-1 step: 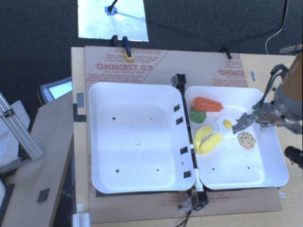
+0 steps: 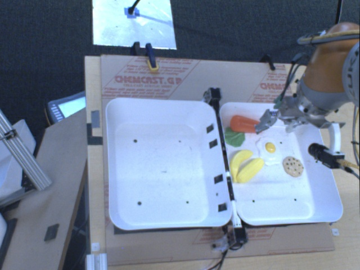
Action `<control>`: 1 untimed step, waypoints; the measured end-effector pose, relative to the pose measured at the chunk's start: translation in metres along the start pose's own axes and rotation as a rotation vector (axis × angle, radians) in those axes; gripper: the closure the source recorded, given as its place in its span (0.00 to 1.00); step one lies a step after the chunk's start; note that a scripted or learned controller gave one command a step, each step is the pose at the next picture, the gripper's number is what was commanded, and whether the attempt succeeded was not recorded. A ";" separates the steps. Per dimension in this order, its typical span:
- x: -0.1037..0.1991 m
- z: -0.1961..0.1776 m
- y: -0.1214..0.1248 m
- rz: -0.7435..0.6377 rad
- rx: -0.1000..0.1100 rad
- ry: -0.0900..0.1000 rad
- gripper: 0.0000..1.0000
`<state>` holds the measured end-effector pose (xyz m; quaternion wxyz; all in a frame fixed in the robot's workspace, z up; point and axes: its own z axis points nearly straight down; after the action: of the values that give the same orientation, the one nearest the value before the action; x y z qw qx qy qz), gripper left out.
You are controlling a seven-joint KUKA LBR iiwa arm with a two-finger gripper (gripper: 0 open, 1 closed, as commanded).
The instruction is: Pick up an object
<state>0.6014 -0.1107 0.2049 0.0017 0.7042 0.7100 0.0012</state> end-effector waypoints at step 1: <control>0.080 0.021 0.062 -0.005 -0.002 0.003 0.00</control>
<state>0.6627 -0.0303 0.1841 0.0013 0.7024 0.7118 0.0030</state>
